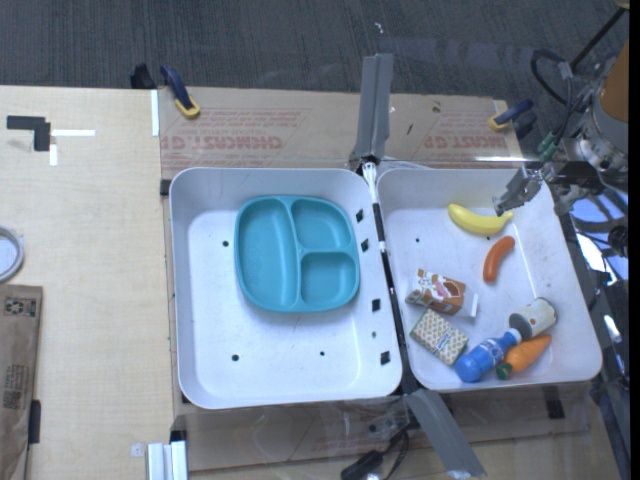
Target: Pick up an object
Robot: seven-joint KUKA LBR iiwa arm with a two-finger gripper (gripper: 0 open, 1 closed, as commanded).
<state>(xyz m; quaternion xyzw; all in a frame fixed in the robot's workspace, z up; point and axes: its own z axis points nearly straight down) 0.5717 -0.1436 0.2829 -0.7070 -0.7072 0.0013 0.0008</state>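
We see the gripper [515, 196] at the far right of the right white bin [568, 268], just beside the curved yellow plastic banana [476, 219]; we cannot tell its jaws' state.

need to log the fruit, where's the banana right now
The banana lies in the right bin, near its far edge, just beyond the orange sausage, with the gripper beside its right end.

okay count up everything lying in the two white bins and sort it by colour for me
Blue: 2, the divided plate and the bottle
Yellow: 1, the banana
Orange: 2, the sausage and the carrot
Brown and white: 2, the snack packet and the cracker
White: 1, the small cylinder
Total: 8
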